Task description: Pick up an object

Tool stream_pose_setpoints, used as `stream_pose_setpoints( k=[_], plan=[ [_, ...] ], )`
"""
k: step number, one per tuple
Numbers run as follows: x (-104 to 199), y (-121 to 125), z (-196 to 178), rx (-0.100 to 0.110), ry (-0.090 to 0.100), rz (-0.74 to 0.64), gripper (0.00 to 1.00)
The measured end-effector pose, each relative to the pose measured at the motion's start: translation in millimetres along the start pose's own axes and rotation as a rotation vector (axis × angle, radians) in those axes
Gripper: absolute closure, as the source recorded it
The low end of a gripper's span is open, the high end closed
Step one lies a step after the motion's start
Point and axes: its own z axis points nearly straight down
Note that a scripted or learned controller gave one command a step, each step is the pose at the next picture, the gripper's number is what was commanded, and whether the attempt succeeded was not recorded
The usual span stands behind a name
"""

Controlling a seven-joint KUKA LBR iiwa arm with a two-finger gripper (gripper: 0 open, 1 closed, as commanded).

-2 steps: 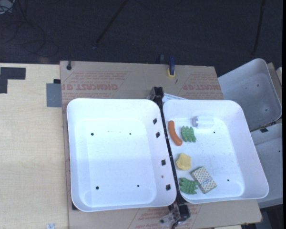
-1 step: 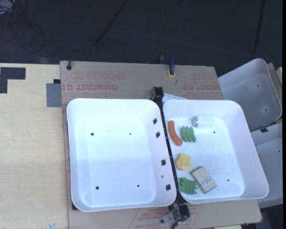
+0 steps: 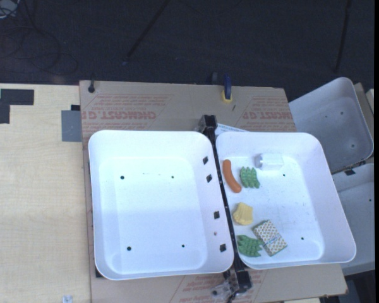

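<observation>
Camera view: pale object (image 3: 268, 161) in right bin (image 3: 306, 197) is indistinct; tool's state cannot be told.

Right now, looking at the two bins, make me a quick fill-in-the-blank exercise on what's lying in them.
1. All the small objects lie in the ____ bin of the camera view.
2. The long orange sausage-shaped piece lies right beside the ____ between the two bins.
3. The yellow lump lies between two ____ bumpy pieces, one above it and one below it.
4. The patterned card box touches the ____ green piece.

Missing words: right; divider; green; lower
</observation>
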Motion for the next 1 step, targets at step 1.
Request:
stream_pose_setpoints(
  k=[1],
  plan=[
    [1.6, 1.1, -9.8, 0.001, 0.0, -0.006, 1.0]
  ],
)
